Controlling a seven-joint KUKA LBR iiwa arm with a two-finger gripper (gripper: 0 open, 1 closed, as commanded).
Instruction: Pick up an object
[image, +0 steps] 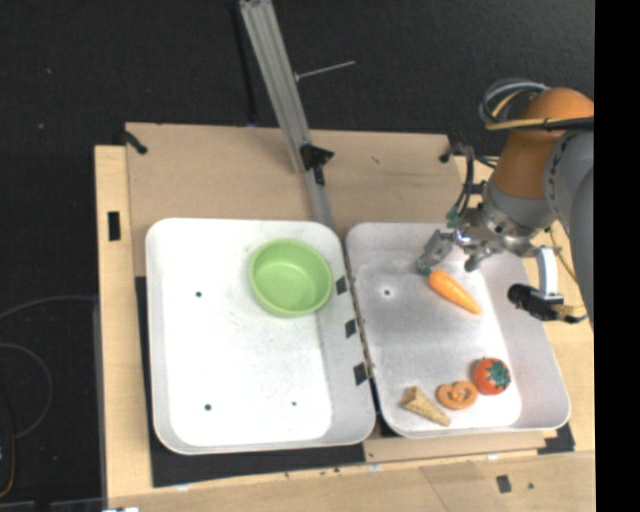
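- camera view: i see the gripper (452, 252) spread wide, holding nothing, just above the carrot (455, 291) in the right bin (400, 330).
- left bin (200, 340) holds a green bowl (290, 278); wooden bench (220, 170), dark floor.

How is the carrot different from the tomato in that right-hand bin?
The carrot is long, tapered and orange; the tomato is round and red with a green top. The carrot lies in the bin's upper part just below the hand; the tomato sits near the lower right corner. Both rest in the right bin.
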